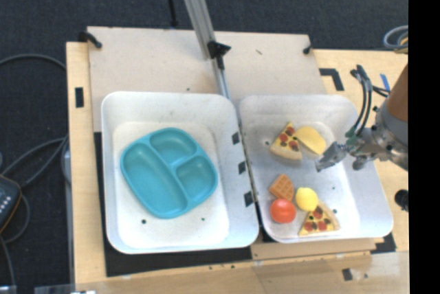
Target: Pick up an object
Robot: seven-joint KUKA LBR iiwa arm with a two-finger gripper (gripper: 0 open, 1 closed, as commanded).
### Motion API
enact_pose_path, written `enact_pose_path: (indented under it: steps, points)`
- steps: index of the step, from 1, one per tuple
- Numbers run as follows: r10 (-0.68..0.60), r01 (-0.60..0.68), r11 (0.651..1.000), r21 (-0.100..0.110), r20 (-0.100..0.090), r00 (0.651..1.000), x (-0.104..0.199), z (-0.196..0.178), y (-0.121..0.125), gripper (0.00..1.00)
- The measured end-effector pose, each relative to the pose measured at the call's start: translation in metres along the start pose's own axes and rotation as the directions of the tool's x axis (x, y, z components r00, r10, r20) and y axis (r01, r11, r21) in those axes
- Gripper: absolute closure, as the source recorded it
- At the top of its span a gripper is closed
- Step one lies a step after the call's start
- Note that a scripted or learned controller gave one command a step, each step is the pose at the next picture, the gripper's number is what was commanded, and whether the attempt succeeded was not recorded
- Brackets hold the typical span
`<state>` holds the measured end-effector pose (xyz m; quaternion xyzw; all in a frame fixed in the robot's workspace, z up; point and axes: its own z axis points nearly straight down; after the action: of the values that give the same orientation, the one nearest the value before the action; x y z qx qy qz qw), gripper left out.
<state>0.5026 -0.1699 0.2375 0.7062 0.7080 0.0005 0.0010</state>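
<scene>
While the tool (335,156) is hanging over the right bin (364,217), I cannot tell its opening; nothing is showing in it. At its ten o'clock, the cheese wedge (313,139) is touching a pizza slice (287,143), risking a double grab.

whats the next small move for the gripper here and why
Probably a short move toward the yellow wedge and down. The gripper sits over the right bin, just right of that wedge and the pizza slice beside it, with nothing visible between its fingers. The other toys lie farther off near the front edge, so the wedge looks like the closest target.
</scene>
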Motion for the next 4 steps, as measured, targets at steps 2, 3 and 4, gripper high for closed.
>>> enact_pose_path:
  steps: [2, 3, 4]
  points:
    - [0.002, -0.002, 1.0, 0.005, 0.0, 1.0, 0.006, 0.046, -0.005, 0.0]
    - [0.003, -0.003, 1.0, 0.005, 0.0, 1.0, 0.008, 0.095, 0.004, 0.0]
    - [0.002, -0.002, 1.0, -0.002, -0.004, 1.0, 0.008, 0.135, 0.006, 0.0]
